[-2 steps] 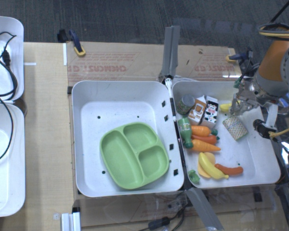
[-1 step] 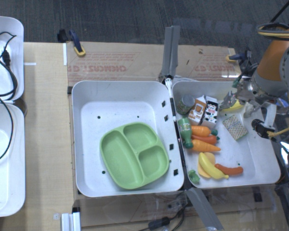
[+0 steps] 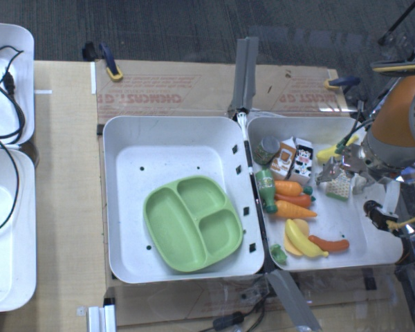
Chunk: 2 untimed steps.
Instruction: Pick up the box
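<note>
Two small boxes stand side by side in the right bin (image 3: 380, 254), near its back left: an orange and white box (image 3: 284, 159) and a black and white box (image 3: 303, 159). My gripper (image 3: 337, 173) hangs low over the middle of the right bin, to the right of both boxes and apart from them. A pale speckled green object (image 3: 338, 188) lies right under it; I cannot see whether the gripper touches it. The grey arm with its orange band (image 3: 400, 116) comes in from the right.
The right bin also holds a can (image 3: 268, 147), a green bottle (image 3: 266, 189), two carrots (image 3: 294, 199), a banana (image 3: 301, 241), a red chili (image 3: 329, 243) and a yellow piece (image 3: 326, 153). A green divided plate (image 3: 192, 221) lies in the left bin (image 3: 124, 158).
</note>
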Available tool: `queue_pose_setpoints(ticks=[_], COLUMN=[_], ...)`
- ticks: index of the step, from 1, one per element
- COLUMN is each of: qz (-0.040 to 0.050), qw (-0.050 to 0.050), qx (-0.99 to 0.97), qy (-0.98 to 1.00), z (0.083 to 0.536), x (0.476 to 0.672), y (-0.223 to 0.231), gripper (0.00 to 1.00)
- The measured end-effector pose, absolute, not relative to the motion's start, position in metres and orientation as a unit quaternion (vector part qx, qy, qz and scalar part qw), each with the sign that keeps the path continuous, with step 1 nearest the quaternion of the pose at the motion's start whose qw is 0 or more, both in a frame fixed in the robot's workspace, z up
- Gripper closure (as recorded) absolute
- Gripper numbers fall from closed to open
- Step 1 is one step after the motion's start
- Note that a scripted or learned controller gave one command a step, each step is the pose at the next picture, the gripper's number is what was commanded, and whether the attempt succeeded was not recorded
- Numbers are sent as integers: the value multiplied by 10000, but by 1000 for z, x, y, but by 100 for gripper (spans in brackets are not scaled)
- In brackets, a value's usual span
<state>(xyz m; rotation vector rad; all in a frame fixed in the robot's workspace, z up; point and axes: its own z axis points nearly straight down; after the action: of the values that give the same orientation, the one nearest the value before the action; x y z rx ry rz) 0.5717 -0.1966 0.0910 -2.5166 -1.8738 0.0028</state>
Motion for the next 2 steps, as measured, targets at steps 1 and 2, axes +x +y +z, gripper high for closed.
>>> queue_pose_setpoints(ticks=[1,2], qz=[13,10], qw=[9,-1], qx=[-8022,-7959], qy=[-5970,-6054], z=[100,198], x=[572,609], y=[-198,-142], gripper=[100,100])
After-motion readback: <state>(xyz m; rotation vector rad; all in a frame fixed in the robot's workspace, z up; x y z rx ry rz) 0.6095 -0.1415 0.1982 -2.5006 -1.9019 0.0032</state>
